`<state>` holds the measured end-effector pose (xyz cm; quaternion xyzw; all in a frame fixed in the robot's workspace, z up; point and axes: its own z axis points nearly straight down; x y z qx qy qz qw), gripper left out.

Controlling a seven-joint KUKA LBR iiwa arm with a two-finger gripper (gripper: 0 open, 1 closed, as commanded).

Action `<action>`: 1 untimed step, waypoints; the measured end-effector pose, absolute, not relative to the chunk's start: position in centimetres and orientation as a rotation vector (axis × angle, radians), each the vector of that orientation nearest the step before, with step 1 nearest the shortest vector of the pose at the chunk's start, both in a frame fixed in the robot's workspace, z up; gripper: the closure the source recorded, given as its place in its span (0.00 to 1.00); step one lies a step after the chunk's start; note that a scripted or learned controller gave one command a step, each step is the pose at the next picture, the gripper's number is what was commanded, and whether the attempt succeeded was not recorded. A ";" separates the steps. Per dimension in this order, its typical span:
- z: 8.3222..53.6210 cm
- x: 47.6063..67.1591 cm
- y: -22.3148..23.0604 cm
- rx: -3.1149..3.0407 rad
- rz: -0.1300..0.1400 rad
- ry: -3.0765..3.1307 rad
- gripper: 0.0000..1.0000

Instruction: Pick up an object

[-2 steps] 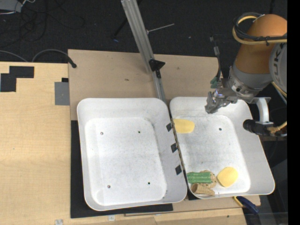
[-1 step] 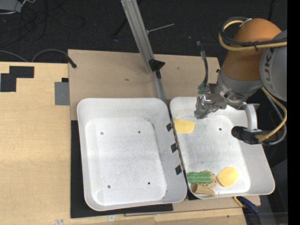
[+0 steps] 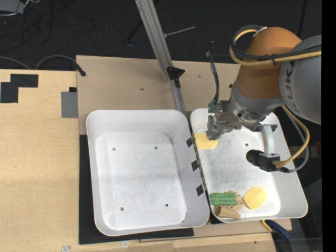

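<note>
Camera view: pincer (image 3: 214, 132) low over the right bin (image 3: 294, 206), at its upper-left corner, touching or just above a pale yellow piece (image 3: 206, 142); finger spread impossible to tell. Probably light, soft, flattish, best taken across its short sides. Well away from that piece, along the near wall: green toy (image 3: 223, 198), yellow round (image 3: 255, 197), tan scrap (image 3: 228, 211).

Robotics lab: industrial arm (image 3: 273, 72) over two white bins (image 3: 100, 121) on a plywood bench (image 3: 121, 83), aluminium strut (image 3: 156, 35) at the far edge, loose cables (image 3: 31, 14) beyond.
</note>
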<state>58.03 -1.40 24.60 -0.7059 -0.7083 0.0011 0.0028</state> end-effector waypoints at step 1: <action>23.4 56.1 2.7 -2.214 0.007 -2.220 1.00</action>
